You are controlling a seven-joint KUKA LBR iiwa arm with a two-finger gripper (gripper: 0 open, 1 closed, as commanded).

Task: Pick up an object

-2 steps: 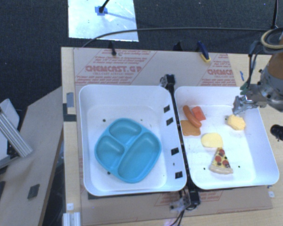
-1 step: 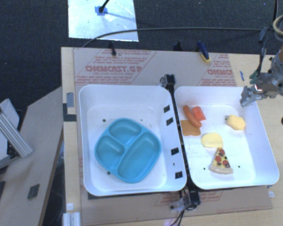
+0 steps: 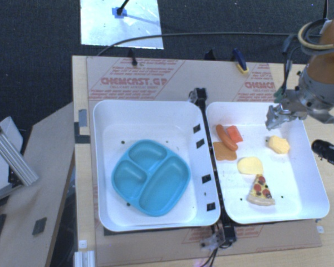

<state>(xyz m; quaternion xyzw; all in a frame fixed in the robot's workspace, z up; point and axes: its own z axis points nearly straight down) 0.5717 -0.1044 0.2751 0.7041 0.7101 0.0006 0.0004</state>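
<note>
Two bins sit side by side on the counter (image 3: 55, 149), their inner rims touching. The left bin (image 3: 108, 121) holds a divided plate (image 3: 150, 177), lying toward its front. In the right bin (image 3: 312, 193), a toy hot dog (image 3: 226, 137) lies at the back left, with a flat toy piece (image 3: 225, 152) just in front of it, touching. To their right lies a round slice (image 3: 250, 165), and behind that, further right, a cheese wedge (image 3: 278, 144). A pizza slice (image 3: 260, 191) lies nearest the front. The gripper (image 3: 277, 117) hangs over the bin's back right part, behind the cheese wedge.
</note>
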